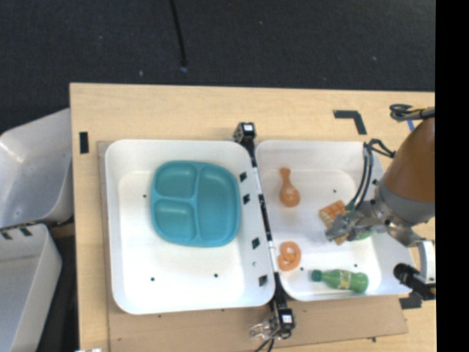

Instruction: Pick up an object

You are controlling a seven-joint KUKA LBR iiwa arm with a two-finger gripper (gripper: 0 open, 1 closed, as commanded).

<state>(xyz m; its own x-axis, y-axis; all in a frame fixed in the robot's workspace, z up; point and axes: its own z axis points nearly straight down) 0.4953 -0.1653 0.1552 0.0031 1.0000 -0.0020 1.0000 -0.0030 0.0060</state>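
Observation:
The right bin holds an orange spoon-like piece, an orange ring, a green bottle lying on its side near the front, and a small orange block. My gripper hangs low over the right bin, just right of and in front of the orange block, touching or nearly touching it. Its dark fingers are blurred against the bin floor. The arm's grey body and orange band cover the bin's right side.
The left bin carries a teal divided plate. A black divider with clips runs between the bins. Cables loop off the wrist. A white container stands left of the bench.

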